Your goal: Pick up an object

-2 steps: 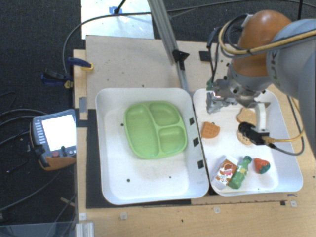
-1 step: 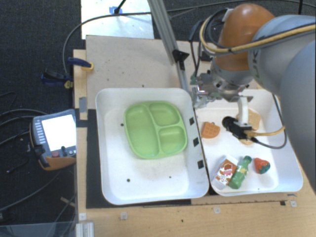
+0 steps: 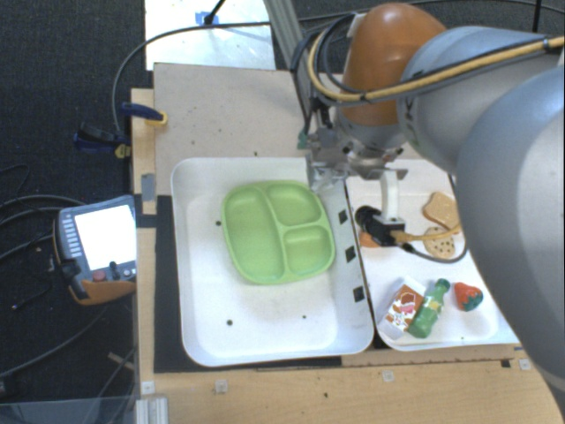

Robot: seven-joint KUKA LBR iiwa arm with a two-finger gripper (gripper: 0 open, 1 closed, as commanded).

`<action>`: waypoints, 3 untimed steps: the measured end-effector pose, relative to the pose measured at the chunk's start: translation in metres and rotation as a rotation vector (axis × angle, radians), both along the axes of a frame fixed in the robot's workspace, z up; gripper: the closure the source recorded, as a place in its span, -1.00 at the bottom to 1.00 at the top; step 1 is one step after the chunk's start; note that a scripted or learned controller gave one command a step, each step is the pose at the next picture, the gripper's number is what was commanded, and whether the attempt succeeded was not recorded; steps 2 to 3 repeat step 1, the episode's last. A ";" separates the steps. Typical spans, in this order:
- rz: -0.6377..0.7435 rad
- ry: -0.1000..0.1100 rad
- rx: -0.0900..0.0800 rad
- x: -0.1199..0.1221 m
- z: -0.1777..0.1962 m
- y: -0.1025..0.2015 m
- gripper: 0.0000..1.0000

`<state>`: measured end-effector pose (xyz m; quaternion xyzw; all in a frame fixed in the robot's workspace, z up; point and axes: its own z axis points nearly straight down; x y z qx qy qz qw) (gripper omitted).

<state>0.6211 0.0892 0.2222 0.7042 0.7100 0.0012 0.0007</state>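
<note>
A divided plate [image 3: 278,230] lies in the left bin [image 3: 203,325]. In the right bin [image 3: 481,332], a bottle [image 3: 429,307] lies between a small carton [image 3: 403,308] and a strawberry [image 3: 467,297], with a spatula [image 3: 433,238] behind them.

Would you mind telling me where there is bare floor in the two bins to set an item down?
In the left bin, bare floor runs below the green tray and along its left side. The right bin is crowded: bottle, carton and red toy in front, spatula and cookie behind, under the end effector.
</note>
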 end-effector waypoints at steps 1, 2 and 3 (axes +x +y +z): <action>-0.003 0.001 0.000 0.000 0.000 -0.002 -1.00; -0.003 0.001 0.000 0.000 0.000 -0.002 -1.00; -0.003 0.001 0.000 0.000 0.000 -0.002 -1.00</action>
